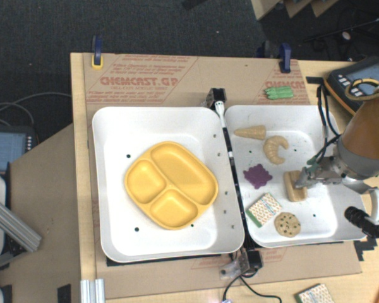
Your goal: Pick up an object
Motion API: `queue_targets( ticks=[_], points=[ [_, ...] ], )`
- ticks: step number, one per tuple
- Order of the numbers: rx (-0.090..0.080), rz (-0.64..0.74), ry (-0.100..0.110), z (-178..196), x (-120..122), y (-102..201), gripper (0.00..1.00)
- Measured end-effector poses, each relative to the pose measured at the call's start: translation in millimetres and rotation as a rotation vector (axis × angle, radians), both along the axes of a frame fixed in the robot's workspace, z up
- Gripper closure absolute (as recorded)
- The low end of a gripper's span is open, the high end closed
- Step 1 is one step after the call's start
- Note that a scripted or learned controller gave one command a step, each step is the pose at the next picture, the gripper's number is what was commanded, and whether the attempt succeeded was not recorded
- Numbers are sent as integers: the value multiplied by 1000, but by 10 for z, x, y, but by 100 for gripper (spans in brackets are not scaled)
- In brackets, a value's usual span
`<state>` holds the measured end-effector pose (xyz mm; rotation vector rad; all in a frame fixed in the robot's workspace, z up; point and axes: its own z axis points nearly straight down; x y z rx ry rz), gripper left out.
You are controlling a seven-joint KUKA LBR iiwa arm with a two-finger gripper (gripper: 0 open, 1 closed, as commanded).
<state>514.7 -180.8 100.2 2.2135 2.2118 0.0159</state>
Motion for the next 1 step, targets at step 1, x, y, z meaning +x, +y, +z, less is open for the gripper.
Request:
queue_targets(
  ticks=[1],
  points=[
    [0,3,14,670,357,349,100]
  ],
)
